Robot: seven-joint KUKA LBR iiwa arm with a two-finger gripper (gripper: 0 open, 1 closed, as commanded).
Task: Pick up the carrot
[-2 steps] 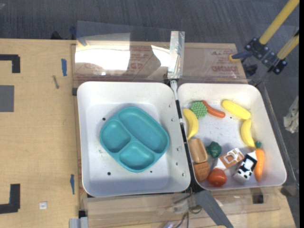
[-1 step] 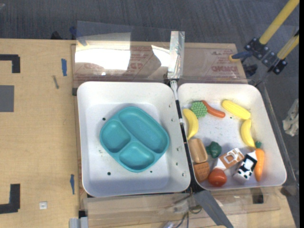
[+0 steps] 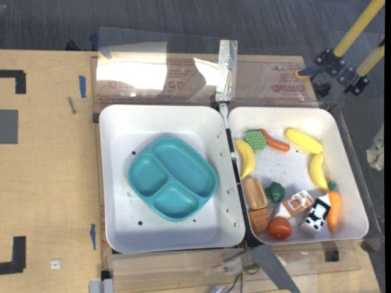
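The carrot [image 3: 333,210], orange with a small green top, lies near the front right corner of the right bin [image 3: 348,140], top pointing away from the front wall. It rests against a black-and-white toy [image 3: 316,215] on its left, and a yellow banana [image 3: 317,171] lies just behind it. A thinner red-orange vegetable [image 3: 276,142] with a green leafy piece [image 3: 256,140] lies at the back of the same bin.
The right bin also holds another banana [image 3: 245,157], a yellow piece [image 3: 303,140], a bread loaf [image 3: 255,195], a dark green item [image 3: 276,191], a tomato [image 3: 280,227] and a small box [image 3: 297,202]. A teal divided plate [image 3: 173,177] sits in the left bin [image 3: 116,133].
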